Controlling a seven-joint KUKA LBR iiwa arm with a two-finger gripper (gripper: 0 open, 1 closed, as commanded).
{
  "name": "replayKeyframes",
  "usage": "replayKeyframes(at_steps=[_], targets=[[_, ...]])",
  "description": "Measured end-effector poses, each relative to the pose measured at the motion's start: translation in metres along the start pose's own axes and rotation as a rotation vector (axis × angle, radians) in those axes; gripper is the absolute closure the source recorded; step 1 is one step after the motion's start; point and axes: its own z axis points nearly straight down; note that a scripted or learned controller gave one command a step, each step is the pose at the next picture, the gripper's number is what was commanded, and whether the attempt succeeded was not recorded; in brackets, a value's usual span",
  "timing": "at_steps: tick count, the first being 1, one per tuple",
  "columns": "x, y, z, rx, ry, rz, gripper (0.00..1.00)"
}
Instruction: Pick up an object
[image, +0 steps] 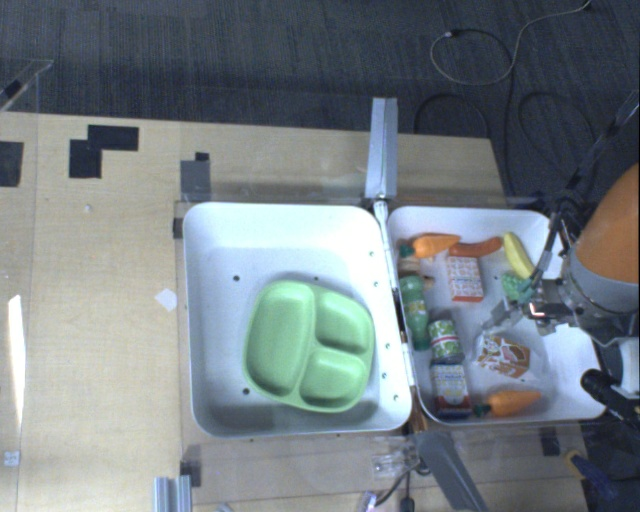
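My gripper (517, 304) hangs low over the right side of the right bin (566, 392), with the arm's orange band (612, 240) at the view's right edge. It is just above a pretzel packet (502, 356) and beside a small teal object (515, 288). A yellow banana (517, 255), a red-and-white card packet (464, 277), an orange carrot (436, 244) and a second carrot (514, 402) also lie in this bin. Along its left wall stand a green bottle (414, 310), a can (445, 340) and a small box (449, 386).
The left bin (210, 300) holds a green divided plate (310, 345). A metal post (383, 150) rises between the two bins at the back. Cables (480, 60) lie on the dark floor beyond the bench.
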Motion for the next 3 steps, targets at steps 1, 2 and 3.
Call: replayKeyframes(at_steps=[1,2,3], targets=[[0.023,-0.004,0.086,-0.003,0.0,0.054,0.0],[0.024,-0.002,0.075,-0.008,0.0,0.052,1.0],[0.07,-0.004,-0.048,-0.003,0.0,0.028,1.0]])
